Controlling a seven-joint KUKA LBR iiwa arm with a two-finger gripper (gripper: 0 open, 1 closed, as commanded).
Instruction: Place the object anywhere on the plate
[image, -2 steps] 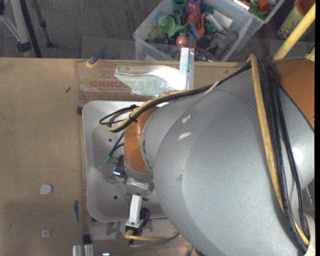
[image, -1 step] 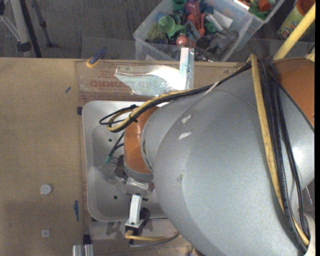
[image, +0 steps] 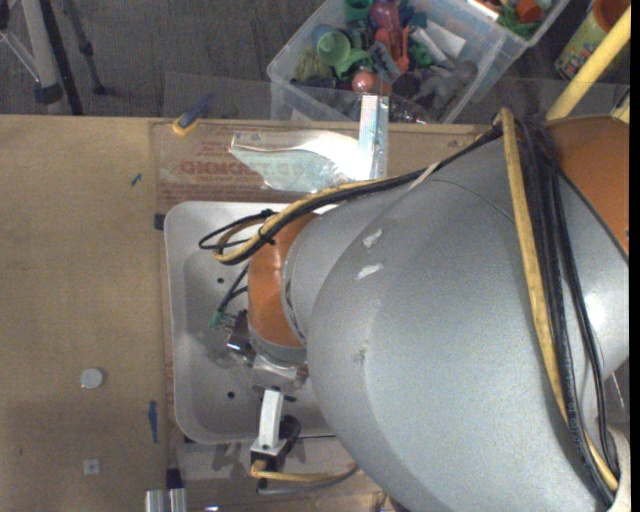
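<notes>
reaching down into the white bin (image: 180, 300) at the lower centre-left of the frame, the gripper (image: 250, 355) sits low over the bin floor, seen from behind its own wrist. whether it is open or closed i cannot tell, and nothing can be seen held in it. a small dark cluster with a green fleck lies just beside it on the left, too blurred to name; it may be part of the tool or its wiring.

where the object lies i cannot tell, and the same goes for the plate: the arm (image: 440, 340) covers most of the bin and all of the frame's right. so how the object will handle is a guess: bin pieces of this sort tend to be light and hard, likely slippery, best taken across a narrow middle rather than at an edge.

above the gripper comes the orange band (image: 268, 290), with yellow and black cables (image: 240, 240) looping off it. further out, a crinkled clear bag (image: 290, 160) lies at upper centre, a clear box of toys (image: 400, 50) at the top, and a small grey disc (image: 91, 378) on the bench at left.
</notes>
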